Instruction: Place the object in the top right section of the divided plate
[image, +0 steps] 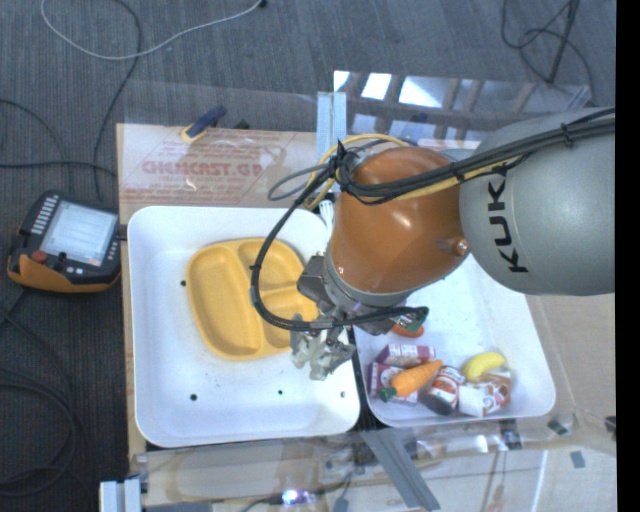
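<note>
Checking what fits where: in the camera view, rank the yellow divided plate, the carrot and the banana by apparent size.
1. yellow divided plate, by far.
2. carrot.
3. banana, looking close to the carrot, so that order is unsure.

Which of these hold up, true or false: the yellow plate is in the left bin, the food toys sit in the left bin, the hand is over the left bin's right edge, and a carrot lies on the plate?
1. The yellow divided plate lies in the left bin. True.
2. The toy foods are piled in the left bin. False: they lie in the right bin.
3. The hand is over the left bin's right edge, beside the plate. True.
4. The carrot lies on the plate. False: it is among the toys in the right bin.
</note>
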